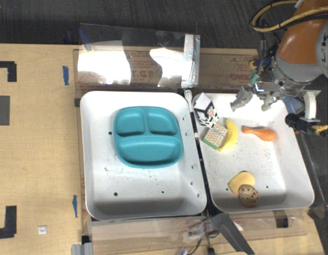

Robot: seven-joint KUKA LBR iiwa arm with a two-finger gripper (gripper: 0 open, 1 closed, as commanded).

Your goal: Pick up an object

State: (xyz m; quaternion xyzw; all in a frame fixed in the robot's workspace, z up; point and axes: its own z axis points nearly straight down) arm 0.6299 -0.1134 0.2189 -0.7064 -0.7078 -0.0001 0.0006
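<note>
The right bin (291,190) holds several small objects: an orange carrot-like toy (259,134), a yellow banana (231,135), a green-and-tan block (214,136), a black-and-white carton (205,112) against the left wall, and a yellow piece with a brown perforated cap (244,187) near the front. My gripper (253,101) hangs over the bin's back edge, above and slightly left of the carrot. Its two grey fingers are spread apart with nothing between them.
The left bin (100,195) carries a teal divided tray (147,135). A clear plastic sheet (153,57) stands behind the bins. Yellow and black cables (270,15) loop at the top right by the arm's orange band (304,39).
</note>
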